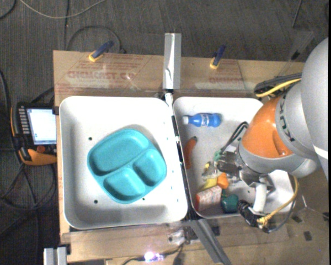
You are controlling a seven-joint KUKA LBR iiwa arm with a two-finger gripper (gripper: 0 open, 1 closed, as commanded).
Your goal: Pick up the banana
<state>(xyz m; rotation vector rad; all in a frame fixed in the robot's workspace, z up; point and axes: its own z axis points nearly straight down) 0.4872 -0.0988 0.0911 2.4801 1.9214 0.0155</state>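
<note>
The arm reaches in from the right over the right bin. Its gripper hangs low over a cluster of small items in the bin's lower middle. A yellow-green piece, which looks like the banana, pokes out just left of the gripper, and most of it is hidden under the gripper. An orange item lies directly below the gripper.
The right bin also holds a blue-and-white bottle at the top, a red-orange stick by the left wall, a red box and a dark teal item. The left bin holds a teal divided plate.
</note>
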